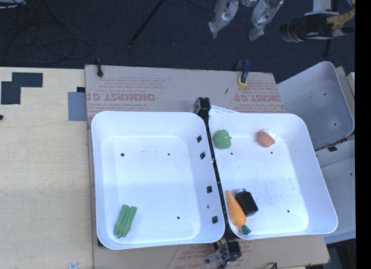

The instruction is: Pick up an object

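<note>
My gripper (239, 22) hangs high at the top of the view, far above the bench, with its two fingers spread apart and nothing between them. In the right bin (301, 140) lie a green pepper-like toy (222, 140) near the divider, a small orange-pink piece (266, 138) at the back, an orange carrot (235, 208) at the front left, and a black block (246, 202) touching the carrot. The left bin (110, 140) holds a green bean pod bundle (125, 221) in its front left corner.
Both bins rest on a cardboard sheet (151, 91) over the wooden bench (40, 163). A black clip strip (208, 163) joins the bins down the middle. A yellow-blue clamp (244, 74) stands at the cardboard's back edge. A grey panel (324, 97) lies right of the bins.
</note>
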Tool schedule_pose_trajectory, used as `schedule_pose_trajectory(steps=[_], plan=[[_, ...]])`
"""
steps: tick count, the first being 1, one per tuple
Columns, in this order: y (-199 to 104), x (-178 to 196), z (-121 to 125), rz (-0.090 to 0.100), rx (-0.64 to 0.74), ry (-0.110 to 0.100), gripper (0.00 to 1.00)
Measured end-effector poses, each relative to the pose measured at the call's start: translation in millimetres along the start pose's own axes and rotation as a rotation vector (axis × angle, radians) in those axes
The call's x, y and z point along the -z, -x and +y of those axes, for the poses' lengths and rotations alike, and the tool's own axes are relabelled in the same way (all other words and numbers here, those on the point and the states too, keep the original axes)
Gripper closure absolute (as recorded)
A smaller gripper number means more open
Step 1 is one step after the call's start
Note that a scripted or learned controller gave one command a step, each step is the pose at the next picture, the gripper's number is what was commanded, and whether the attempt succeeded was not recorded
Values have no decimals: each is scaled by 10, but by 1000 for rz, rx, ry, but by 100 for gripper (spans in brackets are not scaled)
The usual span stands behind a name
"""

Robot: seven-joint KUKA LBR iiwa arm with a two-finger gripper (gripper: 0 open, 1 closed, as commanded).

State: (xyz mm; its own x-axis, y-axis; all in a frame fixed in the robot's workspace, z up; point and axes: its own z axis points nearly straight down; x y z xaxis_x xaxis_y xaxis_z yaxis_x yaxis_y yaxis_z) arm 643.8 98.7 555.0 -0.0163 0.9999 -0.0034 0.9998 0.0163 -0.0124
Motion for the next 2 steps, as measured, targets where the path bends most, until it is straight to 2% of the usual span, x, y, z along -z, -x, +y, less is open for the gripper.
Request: schedule_pose_trajectory(steps=[1, 2], plan=[[-21, 95, -1, -1, 7, -3, 100], [-18, 91, -1, -1, 7, -4, 0]])
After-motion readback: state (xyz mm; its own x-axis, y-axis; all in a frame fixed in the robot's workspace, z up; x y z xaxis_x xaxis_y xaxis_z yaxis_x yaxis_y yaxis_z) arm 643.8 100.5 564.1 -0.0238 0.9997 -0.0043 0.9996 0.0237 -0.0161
